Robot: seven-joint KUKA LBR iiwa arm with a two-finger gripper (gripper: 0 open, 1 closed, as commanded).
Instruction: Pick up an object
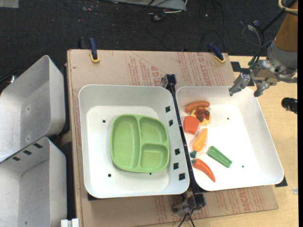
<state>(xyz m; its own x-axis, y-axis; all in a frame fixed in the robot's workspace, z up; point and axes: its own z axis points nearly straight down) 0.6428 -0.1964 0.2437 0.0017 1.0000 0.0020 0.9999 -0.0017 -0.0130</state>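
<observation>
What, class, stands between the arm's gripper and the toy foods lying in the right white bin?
Nothing visible does. The gripper hangs at the upper right rim of the shallow right white bin, above it. The plastic toy foods lie clustered along the bin's left side, with bare white floor between them and the gripper.

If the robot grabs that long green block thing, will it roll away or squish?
The long green block in the right white bin looks flat-sided, so it probably won't roll. It looks like hard toy plastic, so likely stiff and light, not squishy. Its smooth sides might slip between the fingers of the gripper.
</observation>
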